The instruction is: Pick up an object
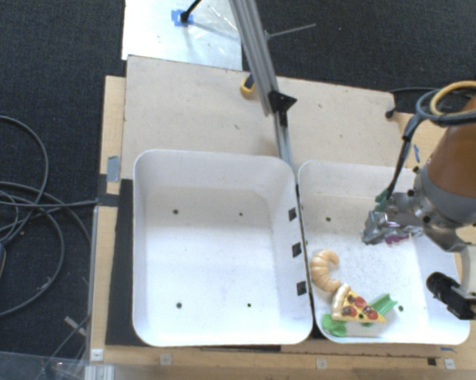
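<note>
My gripper (379, 228) hangs over the right bin (346, 182), near its middle right, under the orange-banded wrist. A small purple thing (398, 235) shows right beside the gripper's tip; whether it is held or just lies beneath is unclear. A beige curved pastry-like toy (325, 269) lies in the bin's lower left, apart from the gripper. Just below that toy, a pizza slice toy (358, 308) rests on a green piece (383, 304) close to the bin's front wall.
The left bin (215, 171) sits beside the right one, split from it by a shared wall with black clips (296, 250). A slanted metal pole (262, 55) crosses the bench from the top. Cables and a tablet lie on the floor at left.
</note>
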